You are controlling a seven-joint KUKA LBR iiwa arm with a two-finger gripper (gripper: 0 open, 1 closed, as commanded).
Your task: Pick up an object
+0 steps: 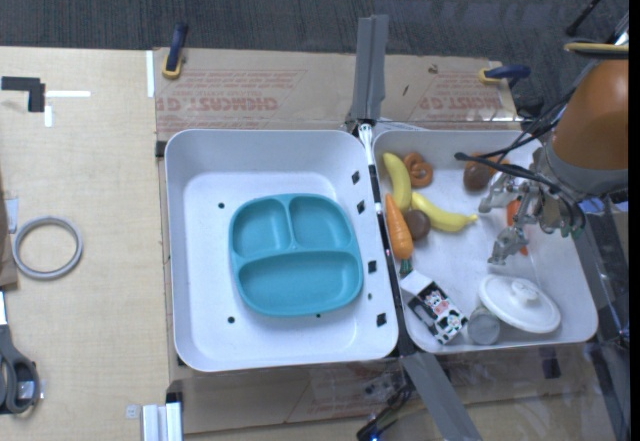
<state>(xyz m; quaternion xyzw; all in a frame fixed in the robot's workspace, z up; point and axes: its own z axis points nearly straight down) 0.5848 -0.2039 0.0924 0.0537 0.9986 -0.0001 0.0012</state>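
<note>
Fruit crowds the right bin [575, 274]: I see two bananas [420, 197], a carrot [399, 232] and a white lid [519, 303]. My gripper [512, 221] hangs above the bin's right half, fingers spread apart, gripping nothing. A teal divided plate [296, 255] sits in the left bin [195, 259].

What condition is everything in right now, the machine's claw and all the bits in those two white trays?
gripper: above the right bin, fingers apart, nothing between them.
teal divided plate: lying flat in the left bin, compartments bare.
bananas: lying loose in the right bin.
carrot: lying beside the divider.
white lid: resting knob up.
black-and-white carton: on its side.
</note>
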